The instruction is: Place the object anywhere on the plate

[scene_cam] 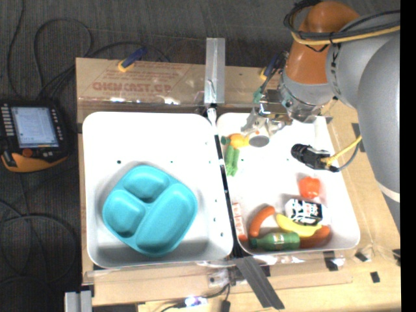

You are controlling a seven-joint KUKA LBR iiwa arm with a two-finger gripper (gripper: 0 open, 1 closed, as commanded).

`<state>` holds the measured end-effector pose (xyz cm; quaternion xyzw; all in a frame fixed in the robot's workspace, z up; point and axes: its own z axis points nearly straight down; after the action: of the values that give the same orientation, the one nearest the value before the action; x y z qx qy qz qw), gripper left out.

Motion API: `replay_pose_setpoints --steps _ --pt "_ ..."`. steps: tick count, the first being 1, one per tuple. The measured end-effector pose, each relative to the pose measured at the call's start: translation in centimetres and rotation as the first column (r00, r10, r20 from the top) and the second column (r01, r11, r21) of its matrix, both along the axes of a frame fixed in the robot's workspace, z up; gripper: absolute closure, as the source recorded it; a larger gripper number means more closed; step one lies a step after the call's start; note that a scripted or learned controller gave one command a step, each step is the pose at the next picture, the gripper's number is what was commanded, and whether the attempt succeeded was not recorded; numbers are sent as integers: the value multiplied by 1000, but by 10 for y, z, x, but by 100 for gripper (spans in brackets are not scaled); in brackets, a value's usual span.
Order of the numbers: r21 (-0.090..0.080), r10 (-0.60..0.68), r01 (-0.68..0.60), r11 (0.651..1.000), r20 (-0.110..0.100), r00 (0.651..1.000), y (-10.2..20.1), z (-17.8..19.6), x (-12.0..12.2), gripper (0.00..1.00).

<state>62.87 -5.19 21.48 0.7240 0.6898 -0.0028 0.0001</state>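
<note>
A turquoise divided plate (151,208) lies in the left bin (104,135), toward its front. My gripper (261,127) hangs over the back left corner of the right bin (341,194). Just left of it and below lies a small yellow and orange toy (237,140) beside a green piece (231,160) against the bin's left wall. I see nothing held in the gripper. More toy food is heaped at the right bin's front: a red sausage (260,218), a banana (296,224), a green bottle-like piece (276,240), a black and white item (305,209) and an orange piece (311,187).
A metal divider post (215,70) stands behind the gap between the bins. A black cabled part (309,155) of the arm hangs over the right bin's middle. A teach pendant (30,132) lies on the floor at far left. Cardboard (143,83) lines the back.
</note>
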Motion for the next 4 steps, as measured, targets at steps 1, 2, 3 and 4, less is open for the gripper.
replay_pose_setpoints --steps 1,2,3,4 --pt "2 -107 107 994 -1 994 87 -34 -46 100" --pt "4 137 -137 991 -2 991 124 -34 -101 100" --pt "3 124 -124 992 -3 992 128 -34 -122 100" --pt "3 124 -124 992 -3 992 128 -34 -122 0"
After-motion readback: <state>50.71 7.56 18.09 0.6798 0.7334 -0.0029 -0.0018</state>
